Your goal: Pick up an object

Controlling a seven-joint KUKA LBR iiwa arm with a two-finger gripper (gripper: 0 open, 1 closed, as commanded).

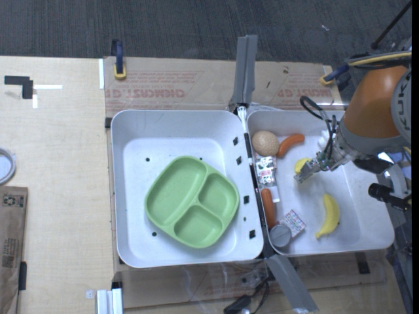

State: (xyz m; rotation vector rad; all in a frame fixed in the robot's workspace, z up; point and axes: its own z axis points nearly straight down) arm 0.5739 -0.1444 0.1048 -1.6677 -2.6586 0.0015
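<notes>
The right bin (359,198) holds several items. My gripper (305,171) hangs low over its middle, with the tip right against a small yellow piece (300,165). A banana (328,216) lies below and to the right of it. A beige egg-shaped object (264,142) and an orange carrot-like piece (290,144) sit in the far left corner. Along the left wall lie a printed white carton (265,171) and a reddish sausage (268,207). A grey can (280,235) and a small patterned packet (294,222) are at the near left corner.
The left bin (119,175) holds a green divided plate (191,201). A grey divider bar (245,77) rises between the bins at the back. The arm's orange band (376,103) hangs over the right bin's far right corner. Cardboard (177,84) lies behind the bins.
</notes>
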